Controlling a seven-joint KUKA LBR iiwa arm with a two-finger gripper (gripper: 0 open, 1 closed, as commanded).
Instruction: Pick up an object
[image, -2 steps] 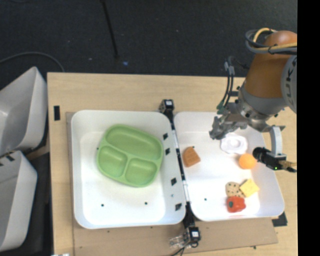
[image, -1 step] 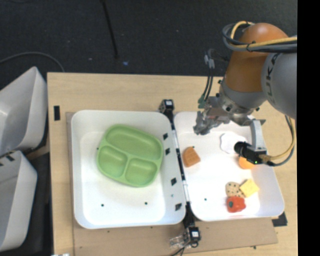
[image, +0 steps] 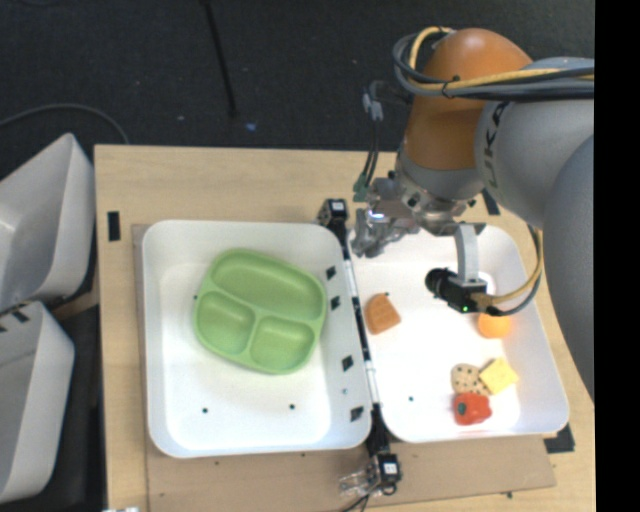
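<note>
My gripper (image: 372, 238) hangs over the far left corner of the right bin (image: 530, 400), close to the divider between the two bins. Nothing shows in its grasp. An orange-brown food piece (image: 382, 314) lies on the bin floor a short way in front of the gripper. Further right sits a small orange ball (image: 493, 324), partly behind a black wrist-mounted unit (image: 455, 288). Near the front right corner lie a round speckled cracker (image: 463, 378), a yellow block (image: 499, 376) and a red piece (image: 472, 408), close together.
A green divided plate (image: 260, 310) rests in the left bin (image: 170, 420). The arm's orange and grey body (image: 470, 90) looms over the back of the right bin. White containers (image: 40, 220) stand off the bench at the left.
</note>
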